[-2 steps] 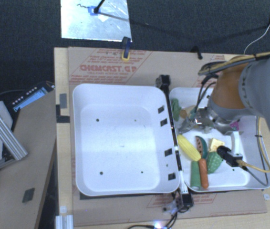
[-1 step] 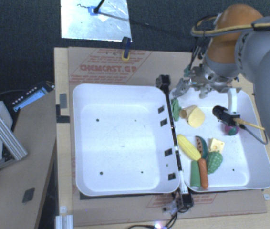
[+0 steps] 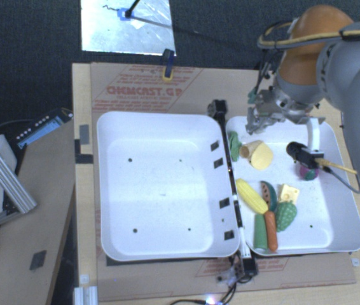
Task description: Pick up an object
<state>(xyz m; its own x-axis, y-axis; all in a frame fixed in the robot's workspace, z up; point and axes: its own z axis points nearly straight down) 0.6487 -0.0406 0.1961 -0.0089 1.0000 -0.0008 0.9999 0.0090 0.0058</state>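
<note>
The two-finger gripper (image 3: 254, 127), its state not clear, is seen above the small, smooth yellow plastic lemon (image 3: 261, 155), probably light and best pinched across its middle.

Grey arm (image 3: 348, 62) in from the right, gripper (image 3: 254, 127) pointing down.

Toy foods lie loose in the right bin (image 3: 339, 234): a yellow lemon (image 3: 261, 156) beside a green leafy piece (image 3: 234, 146). Lower down sit a corn cob (image 3: 251, 196), a carrot (image 3: 271, 229) and a cheese wedge (image 3: 288, 193). A purple piece (image 3: 307, 170) lies near the far right side.
</note>
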